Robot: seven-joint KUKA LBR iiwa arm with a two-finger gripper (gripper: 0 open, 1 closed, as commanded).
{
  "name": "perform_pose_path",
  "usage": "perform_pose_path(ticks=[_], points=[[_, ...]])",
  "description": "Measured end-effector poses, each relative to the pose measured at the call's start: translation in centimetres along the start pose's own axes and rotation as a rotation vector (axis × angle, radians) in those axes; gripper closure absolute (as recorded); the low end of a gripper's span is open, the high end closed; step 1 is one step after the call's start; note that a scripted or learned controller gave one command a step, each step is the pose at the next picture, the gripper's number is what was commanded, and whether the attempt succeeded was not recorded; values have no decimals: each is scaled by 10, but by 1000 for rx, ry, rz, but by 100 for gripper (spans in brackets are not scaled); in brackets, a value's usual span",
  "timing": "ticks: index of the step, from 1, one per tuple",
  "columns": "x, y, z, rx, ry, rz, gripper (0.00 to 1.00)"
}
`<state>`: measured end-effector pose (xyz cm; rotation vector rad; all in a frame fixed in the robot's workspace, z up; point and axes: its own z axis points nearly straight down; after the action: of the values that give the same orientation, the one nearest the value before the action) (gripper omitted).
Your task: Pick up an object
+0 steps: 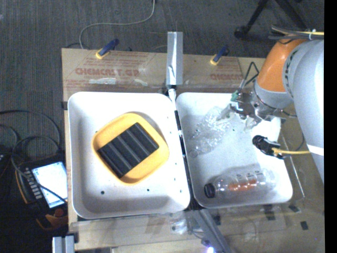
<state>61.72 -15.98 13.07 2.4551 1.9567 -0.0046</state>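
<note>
Two shallow white bins point(79, 157) sit before me. In the right one, my gripper point(243, 107) hovers beside crumpled clear plastic wrap point(210, 130); a clear plastic bottle point(239, 183) lies nearer than the wrap.

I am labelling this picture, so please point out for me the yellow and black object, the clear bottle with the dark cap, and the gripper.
yellow and black object point(130, 147): camera view, on its black ribbed middle.
clear bottle point(242, 182): camera view, on its body.
gripper point(243, 108): camera view, at its tip.
</note>
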Motion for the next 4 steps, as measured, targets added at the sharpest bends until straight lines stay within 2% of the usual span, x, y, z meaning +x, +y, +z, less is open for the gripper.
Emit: perform_pose_path(ticks=[1,2,3,4], points=[[-13,9,-61,1,0,72,0],[-44,-44,-60,2,0,129,0],[11,-130,2,6,4,161,0],[-20,-127,40,-9,8,134,0]])
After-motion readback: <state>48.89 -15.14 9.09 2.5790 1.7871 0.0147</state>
